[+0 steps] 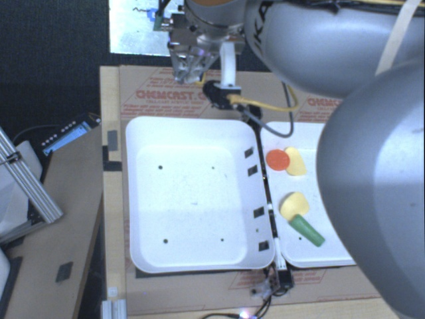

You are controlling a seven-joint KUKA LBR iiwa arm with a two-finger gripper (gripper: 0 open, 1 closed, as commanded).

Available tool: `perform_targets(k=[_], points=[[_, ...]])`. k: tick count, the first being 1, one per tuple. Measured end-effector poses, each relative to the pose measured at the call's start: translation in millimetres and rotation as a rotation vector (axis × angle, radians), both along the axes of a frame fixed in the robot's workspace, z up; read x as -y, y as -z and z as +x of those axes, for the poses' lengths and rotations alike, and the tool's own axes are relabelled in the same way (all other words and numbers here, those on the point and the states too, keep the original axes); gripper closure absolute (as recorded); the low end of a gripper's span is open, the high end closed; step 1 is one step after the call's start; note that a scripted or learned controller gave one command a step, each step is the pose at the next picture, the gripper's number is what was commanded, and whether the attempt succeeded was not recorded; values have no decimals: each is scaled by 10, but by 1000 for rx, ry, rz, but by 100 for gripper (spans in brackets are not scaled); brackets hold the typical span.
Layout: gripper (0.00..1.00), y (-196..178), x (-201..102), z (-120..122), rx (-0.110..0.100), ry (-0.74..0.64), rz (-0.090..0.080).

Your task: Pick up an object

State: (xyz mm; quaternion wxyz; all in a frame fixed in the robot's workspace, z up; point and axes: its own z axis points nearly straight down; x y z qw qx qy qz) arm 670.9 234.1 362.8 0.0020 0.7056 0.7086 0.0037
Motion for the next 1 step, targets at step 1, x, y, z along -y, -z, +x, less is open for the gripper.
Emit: perform_targets(k=[1], points=[[100,-1460,-2,-105,10,-2,4]])
